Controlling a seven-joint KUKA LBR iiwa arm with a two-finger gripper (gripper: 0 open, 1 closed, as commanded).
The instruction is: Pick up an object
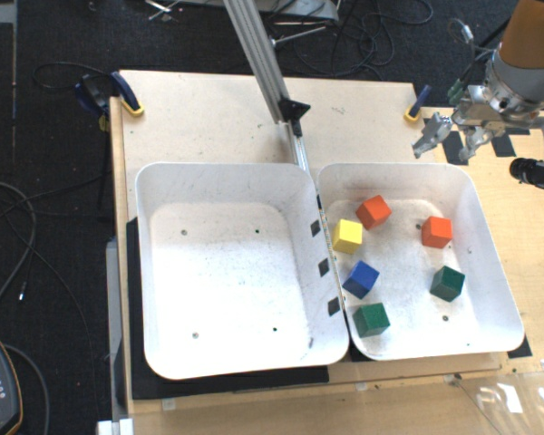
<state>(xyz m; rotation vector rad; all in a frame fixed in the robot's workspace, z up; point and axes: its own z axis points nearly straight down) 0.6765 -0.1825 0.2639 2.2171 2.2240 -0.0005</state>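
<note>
The right bin holds several cubes. Two orange ones lie toward the back, one in the middle and one further right. A yellow cube and a blue cube sit near the bin's left wall. Toward the front are a green cube and a darker green cube. My gripper hangs over the bare bench just behind the right bin's far rim. It is open, with nothing between its fingers.
The left bin adjoins the right one. A slanted metal bar runs from the top of the view down to the bins' join. Clamps sit at the bench's back corners. Cables cover the floor around the bench.
</note>
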